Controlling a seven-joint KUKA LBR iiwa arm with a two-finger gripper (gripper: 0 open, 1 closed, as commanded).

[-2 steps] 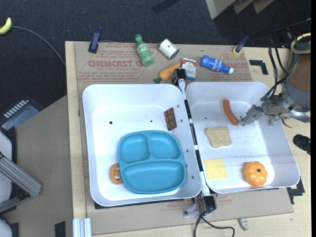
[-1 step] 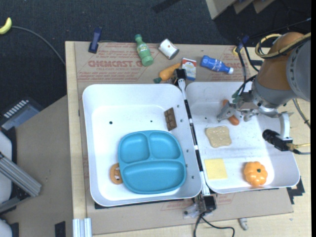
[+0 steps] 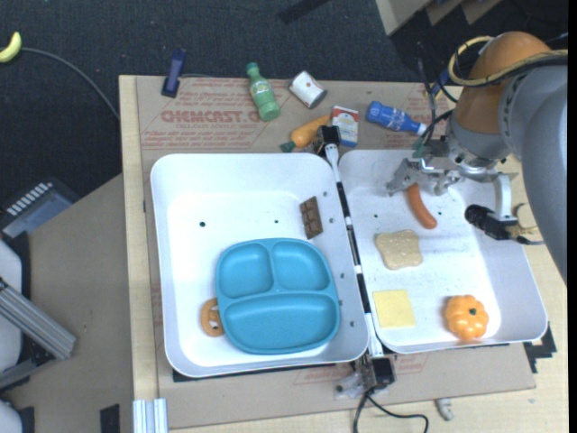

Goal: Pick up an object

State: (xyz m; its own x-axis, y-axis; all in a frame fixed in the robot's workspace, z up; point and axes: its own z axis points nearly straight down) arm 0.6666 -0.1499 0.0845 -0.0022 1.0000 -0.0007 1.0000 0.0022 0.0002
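With jaws (image 3: 424, 177) over the hot dog (image 3: 420, 207) at upper right, jaw state indiscernible, descent should centre astride its length.

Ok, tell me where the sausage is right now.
The sausage lies in the right bin, near its far end, right under the pincer and just beyond the cracker.

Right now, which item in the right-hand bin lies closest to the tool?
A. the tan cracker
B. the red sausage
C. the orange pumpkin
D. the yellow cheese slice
B. The tool sits at the bin's far end right over the upper end of the red sausage, while the other items lie farther toward the near edge.
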